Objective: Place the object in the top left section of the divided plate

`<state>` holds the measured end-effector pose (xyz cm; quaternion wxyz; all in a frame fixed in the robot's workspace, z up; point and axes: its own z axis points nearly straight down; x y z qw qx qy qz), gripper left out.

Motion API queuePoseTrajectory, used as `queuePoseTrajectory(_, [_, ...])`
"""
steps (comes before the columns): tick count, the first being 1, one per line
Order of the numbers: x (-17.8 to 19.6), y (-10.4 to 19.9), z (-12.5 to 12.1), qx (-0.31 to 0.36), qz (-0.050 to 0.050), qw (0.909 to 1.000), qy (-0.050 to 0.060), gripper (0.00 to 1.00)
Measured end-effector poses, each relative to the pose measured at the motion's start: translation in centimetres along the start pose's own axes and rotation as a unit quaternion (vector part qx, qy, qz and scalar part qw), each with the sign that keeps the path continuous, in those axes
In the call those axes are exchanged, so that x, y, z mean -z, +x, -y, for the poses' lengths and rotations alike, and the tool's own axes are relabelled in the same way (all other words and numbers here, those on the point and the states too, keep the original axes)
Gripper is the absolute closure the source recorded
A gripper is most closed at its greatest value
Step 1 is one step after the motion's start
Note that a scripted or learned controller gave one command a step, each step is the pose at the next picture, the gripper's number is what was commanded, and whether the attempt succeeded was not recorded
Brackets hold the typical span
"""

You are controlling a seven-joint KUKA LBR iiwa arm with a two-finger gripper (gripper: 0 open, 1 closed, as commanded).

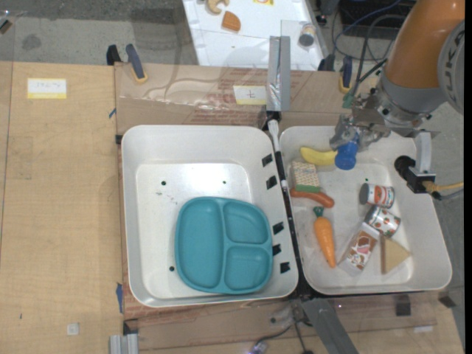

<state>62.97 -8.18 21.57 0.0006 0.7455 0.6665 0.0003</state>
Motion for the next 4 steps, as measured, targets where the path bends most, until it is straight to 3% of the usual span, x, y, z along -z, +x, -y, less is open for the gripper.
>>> queuePoseTrajectory(1, [-2.4, 12.5, 4.1, 0.02, 0.0, 0.9998, 0.002, 1.0])
queuePoseTrajectory(2, [-0.8, 15.8, 9.7, -0.054, 0.0, 0.9986, 0.002, 1.0])
queuePoseTrajectory(3, [-0.8, 15.8, 9.7, -0.054, -0.001, 0.9985, 0.002, 0.0])
queuePoseTrajectory(4, [8.6, 24.5, 7.9, 0.009, -0.001, 1.0, 0.0, 0.0])
